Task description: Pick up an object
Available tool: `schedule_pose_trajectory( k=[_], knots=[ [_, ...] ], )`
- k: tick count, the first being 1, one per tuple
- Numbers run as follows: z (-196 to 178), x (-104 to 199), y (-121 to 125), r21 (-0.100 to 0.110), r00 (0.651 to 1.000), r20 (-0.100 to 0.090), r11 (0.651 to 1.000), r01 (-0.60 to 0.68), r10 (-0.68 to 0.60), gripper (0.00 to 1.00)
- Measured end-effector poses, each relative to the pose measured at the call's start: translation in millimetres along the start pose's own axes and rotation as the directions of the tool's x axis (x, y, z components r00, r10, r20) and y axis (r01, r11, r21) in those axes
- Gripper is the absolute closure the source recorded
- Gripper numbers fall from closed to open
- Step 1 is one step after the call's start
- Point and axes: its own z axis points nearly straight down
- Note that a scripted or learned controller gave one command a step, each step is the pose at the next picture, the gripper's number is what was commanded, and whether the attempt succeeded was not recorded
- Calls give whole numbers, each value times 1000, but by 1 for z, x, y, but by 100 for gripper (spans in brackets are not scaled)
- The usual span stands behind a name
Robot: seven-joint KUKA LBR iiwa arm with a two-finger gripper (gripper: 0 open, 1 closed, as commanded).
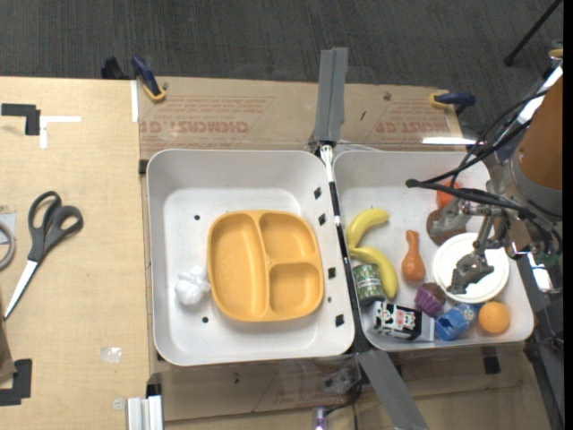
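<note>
A yellow sectioned plate [266,265] lies in the left bin [166,240]. In the right bin [394,182], two bananas [372,245] sit left of the white bowl [469,267], over which the gripper [469,272] is poised. Whether its fingers are parted cannot be told. A single uncrowded item, such as the orange ball [493,317], should be targeted squarely.

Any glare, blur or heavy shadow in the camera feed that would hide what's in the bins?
Camera view: even, soft light with faint shadows; both bins read sharp. The left bin wall is bright white, so the white crumpled object blends in. The gripper is dark over the white bowl, its detail murky. The orange band at the right edge looks soft.
</note>
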Motion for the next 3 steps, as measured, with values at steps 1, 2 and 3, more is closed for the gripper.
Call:
schedule_pose_trajectory(
  k=[1, 2, 3],
  knots=[
    [176, -76, -9, -1, 996, -1, 996, -93, 93, 0],
    [185, -73, 6, 1, 978, 1, 978, -209, 209, 0],
    [175, -74, 6, 2, 978, 4, 978, -206, 206, 100]
  ],
)
